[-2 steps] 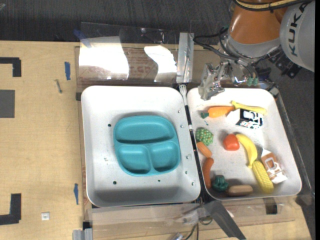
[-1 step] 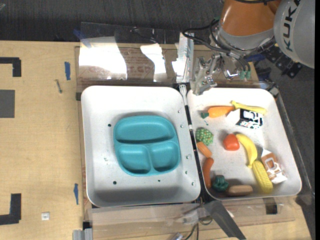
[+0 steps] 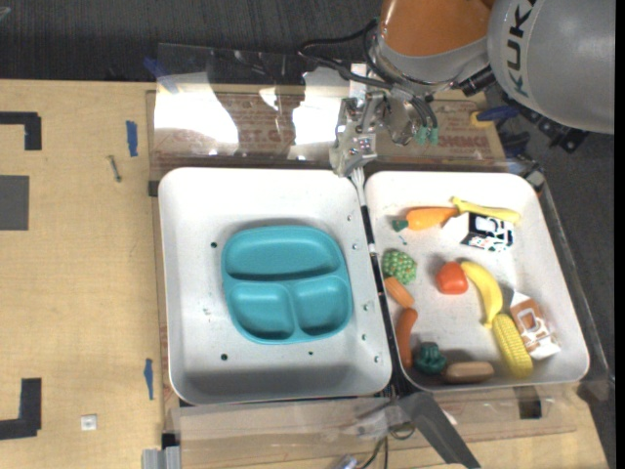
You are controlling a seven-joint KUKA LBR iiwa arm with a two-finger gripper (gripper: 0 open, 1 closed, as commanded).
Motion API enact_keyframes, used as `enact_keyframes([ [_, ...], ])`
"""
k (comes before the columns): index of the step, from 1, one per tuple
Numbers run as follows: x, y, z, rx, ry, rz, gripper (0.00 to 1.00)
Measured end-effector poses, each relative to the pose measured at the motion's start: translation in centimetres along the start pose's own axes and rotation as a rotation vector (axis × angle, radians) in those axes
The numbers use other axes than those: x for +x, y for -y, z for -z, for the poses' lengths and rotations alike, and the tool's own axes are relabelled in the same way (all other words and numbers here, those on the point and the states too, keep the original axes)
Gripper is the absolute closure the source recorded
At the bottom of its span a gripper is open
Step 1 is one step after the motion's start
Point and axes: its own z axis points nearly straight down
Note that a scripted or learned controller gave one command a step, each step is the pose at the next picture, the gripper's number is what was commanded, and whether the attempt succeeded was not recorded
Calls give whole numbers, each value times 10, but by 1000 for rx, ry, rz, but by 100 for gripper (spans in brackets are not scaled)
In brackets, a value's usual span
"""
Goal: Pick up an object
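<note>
One pincer (image 3: 357,149), grip state unclear, hovers above the bins' (image 3: 186,203) far edge.

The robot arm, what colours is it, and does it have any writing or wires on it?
The arm is grey with a wide orange band. Black letters spelling KUKA run along the grey shell. Black cables loop beside the band. Its tool is small, silvery metal, with little green parts.
</note>
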Motion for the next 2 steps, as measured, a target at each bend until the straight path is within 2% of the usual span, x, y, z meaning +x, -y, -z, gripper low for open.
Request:
enact_keyframes([
  [1,98,14,-16,2,-8,95,100],
  [2,25,37,-28,1,-7,206,100],
])
